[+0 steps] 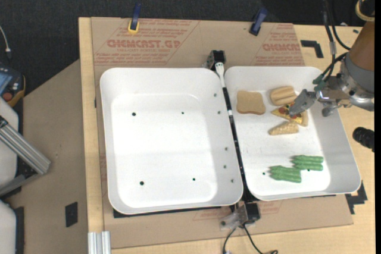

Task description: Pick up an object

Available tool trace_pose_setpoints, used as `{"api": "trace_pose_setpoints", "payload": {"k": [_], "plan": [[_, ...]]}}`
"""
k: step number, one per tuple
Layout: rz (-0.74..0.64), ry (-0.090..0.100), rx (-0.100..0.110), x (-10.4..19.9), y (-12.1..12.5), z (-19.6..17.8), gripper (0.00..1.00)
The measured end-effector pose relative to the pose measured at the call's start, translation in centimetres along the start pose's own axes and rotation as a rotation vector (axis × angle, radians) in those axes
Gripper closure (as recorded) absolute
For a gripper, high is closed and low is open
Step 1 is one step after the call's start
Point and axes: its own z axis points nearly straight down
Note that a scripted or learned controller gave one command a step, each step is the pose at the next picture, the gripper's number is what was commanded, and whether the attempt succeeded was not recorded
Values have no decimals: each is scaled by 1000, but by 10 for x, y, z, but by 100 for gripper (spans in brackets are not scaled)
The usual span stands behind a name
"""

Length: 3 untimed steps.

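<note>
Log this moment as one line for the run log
end effector: over right bin, at hot dog and small pieces | bread slice: untouched | green pieces: near front | grasp: unconfirmed

We see a grey arm (363,77) with an orange band. Black cables run along it. Its pincer (296,107) is grey metal.
</note>
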Motion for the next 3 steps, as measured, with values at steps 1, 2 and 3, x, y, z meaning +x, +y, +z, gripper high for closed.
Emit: {"api": "trace_pose_setpoints", "payload": {"k": [1,2,3], "plan": [[4,-4,-4,-44,-22,-22,0],[-4,-2,-11,-1,-65,-116,0],[-3,-6,-21,7,-64,-257,0]]}}
